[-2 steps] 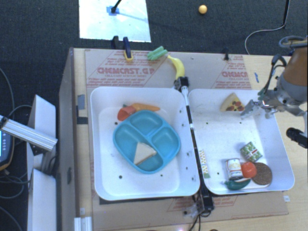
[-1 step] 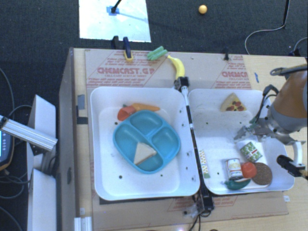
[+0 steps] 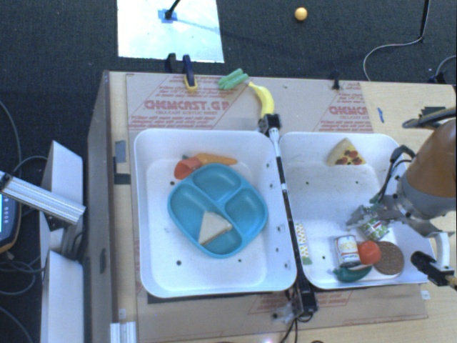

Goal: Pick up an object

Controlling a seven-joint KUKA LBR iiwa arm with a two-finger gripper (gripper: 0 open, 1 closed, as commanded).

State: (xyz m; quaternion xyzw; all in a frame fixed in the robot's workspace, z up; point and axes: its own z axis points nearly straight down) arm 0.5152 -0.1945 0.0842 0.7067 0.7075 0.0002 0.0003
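My gripper (image 3: pixel 370 219) hangs low over the right bin (image 3: pixel 314 191), near its right side, just above a small green and white packet (image 3: pixel 376 229). In front of it, a small can (image 3: pixel 347 249) stands upright beside a red tomato (image 3: pixel 369 251), a brown round cookie (image 3: pixel 390 259) and a green pepper (image 3: pixel 351 273) at the bin's front wall. A pizza slice (image 3: pixel 346 153) lies at the back of the same bin, apart from the gripper.
The left bin (image 3: pixel 161 263) holds a blue divided plate (image 3: pixel 246 209) with a sandwich wedge (image 3: pixel 213 227), plus a carrot (image 3: pixel 216 159) and a red piece (image 3: pixel 187 168). A banana (image 3: pixel 264 98) and a green toy (image 3: pixel 233 79) lie on the board behind the bins.
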